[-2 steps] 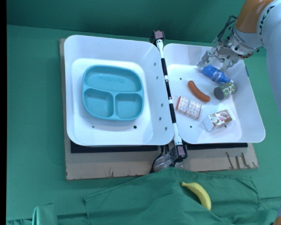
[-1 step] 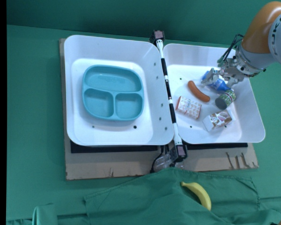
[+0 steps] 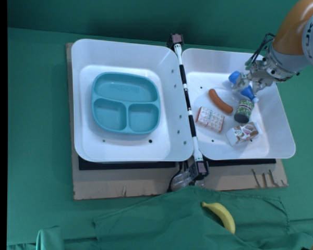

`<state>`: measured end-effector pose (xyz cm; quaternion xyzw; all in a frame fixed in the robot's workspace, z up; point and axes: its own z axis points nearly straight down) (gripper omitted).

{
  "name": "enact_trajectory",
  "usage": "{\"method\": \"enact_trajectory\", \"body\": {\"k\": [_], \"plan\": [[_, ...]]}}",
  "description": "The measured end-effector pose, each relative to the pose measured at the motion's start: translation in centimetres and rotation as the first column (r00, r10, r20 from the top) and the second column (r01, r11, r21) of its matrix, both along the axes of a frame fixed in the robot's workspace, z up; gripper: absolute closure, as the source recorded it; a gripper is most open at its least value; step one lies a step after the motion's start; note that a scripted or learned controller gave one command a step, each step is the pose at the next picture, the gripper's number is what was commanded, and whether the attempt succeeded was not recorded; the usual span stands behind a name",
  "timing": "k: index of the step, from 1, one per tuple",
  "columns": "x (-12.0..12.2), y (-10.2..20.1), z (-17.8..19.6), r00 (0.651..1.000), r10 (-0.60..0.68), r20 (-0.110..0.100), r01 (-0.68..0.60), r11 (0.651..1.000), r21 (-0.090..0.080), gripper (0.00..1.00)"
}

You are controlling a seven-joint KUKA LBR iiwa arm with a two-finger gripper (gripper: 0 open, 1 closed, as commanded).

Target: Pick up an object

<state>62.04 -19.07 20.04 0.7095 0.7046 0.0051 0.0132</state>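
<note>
The right bin [image 3: 281,139] holds a brown sausage [image 3: 220,101], a red-and-white packet [image 3: 209,119], a small dark can [image 3: 244,110] and a white printed carton [image 3: 243,133]. My gripper [image 3: 241,85] hangs over the bin's upper right part, reaching in from the right. Its two blue fingertips [image 3: 234,77] stand apart, so it is open with nothing between them. The lower fingertip sits just above the can, and the sausage lies a little to the left.
The left bin [image 3: 83,56] carries a teal divided plate [image 3: 126,102]. A hinge bar [image 3: 187,100] runs between the bins. A yellow banana [image 3: 220,216] lies on the green cloth in front of the bench.
</note>
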Motion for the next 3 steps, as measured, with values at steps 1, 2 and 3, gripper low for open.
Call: {"method": "enact_trajectory", "body": {"k": [1, 2, 3], "plan": [[0.5, 0.5, 4.9, 1.0, 0.008, -0.015, -0.008, 1.0, 0.008, 1.0], [0.0, 0.7, 9.8, 1.0, 0.016, -0.013, -0.016, 1.0, 0.007, 1.0], [0.1, 0.5, 16.7, 1.0, 0.003, -0.013, -0.003, 1.0, 0.007, 1.0]]}}
